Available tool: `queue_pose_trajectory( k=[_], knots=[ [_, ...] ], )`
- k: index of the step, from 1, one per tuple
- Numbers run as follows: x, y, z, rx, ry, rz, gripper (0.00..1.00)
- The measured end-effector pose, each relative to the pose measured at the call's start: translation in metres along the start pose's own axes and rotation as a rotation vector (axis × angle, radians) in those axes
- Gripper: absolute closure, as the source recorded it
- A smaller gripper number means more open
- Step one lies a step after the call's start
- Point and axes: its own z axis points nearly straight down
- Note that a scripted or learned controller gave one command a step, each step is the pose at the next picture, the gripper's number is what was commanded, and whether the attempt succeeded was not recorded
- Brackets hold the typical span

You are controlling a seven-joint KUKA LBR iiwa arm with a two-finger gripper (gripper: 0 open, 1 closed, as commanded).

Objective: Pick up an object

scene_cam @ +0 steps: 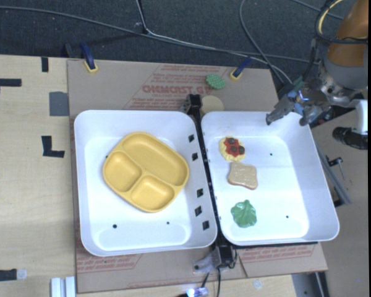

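Three small toy foods lie in the right bin [297,184]: a round pizza-like piece with red topping [232,148], a tan bread slice [242,176] just below it, and a green leafy piece [243,214] nearer the front. My gripper [289,112] hangs over the bin's far right corner, well to the right of and beyond the foods. Its two dark fingers are spread apart with nothing between them.
A yellow divided plate [146,171] lies in the left bin [99,228]. A black divider [201,166] runs between the bins. A small green piece [215,80] sits on the cardboard behind them. Cables cross the dark floor at the back.
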Motion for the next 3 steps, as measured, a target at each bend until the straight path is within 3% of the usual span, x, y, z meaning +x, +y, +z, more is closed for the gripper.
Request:
queue_pose_trajectory(
  k=[1, 3],
  knots=[
    [0.000, 0.002, -0.008, -0.013, -0.003, -0.003, 0.00],
    [0.009, -0.005, 0.089, -0.008, -0.003, -0.003, 0.00]
  ],
)
